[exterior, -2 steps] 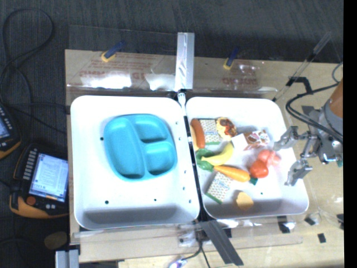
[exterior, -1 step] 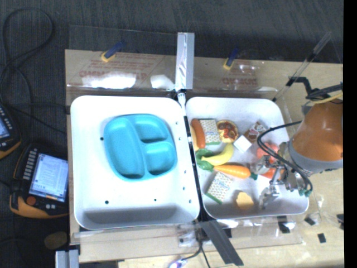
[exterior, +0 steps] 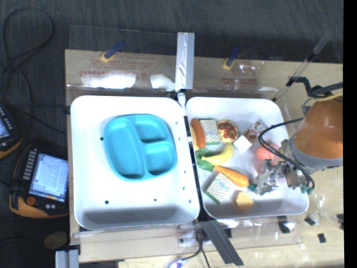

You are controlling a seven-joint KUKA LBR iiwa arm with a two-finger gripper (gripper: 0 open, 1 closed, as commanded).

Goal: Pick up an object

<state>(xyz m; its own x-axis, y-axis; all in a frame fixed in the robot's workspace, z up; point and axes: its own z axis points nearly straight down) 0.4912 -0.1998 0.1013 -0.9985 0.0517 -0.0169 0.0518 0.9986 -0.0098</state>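
The right bin (exterior: 278, 111) holds several toy foods: a sausage (exterior: 198, 133), a patterned box (exterior: 210, 130), a pizza round (exterior: 227, 129), a banana (exterior: 221, 154), a carrot (exterior: 232, 176), a white cube (exterior: 242, 144), a cheese wedge (exterior: 244, 200) and a pink piece (exterior: 264, 152). My gripper (exterior: 268, 180) hangs low over the bin's right side, just right of the carrot and below the pink piece. Its fingers are blurred among cables and I see nothing clearly between them.
The left bin (exterior: 83, 149) holds a blue divided plate (exterior: 141, 145). The orange wrist band (exterior: 322, 133) looms over the right bin's right wall. A tablet (exterior: 47, 177) lies off the bench at left, and a metal post (exterior: 184, 60) stands behind the bins.
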